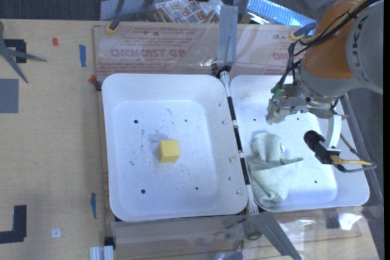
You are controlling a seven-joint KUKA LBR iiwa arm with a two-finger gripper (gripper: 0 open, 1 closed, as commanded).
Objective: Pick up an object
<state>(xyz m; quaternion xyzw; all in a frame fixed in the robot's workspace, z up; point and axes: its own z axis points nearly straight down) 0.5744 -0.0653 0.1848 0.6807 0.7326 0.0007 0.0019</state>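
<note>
I am hovering my gripper (275,114) just behind the crumpled cloth (268,164); bare floor of the bin (318,184) is lying right of the cloth. Clenched or released, I cannot tell.

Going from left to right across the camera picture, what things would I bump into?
Blue tape strip → yellow block → crumpled white cloth.
</note>
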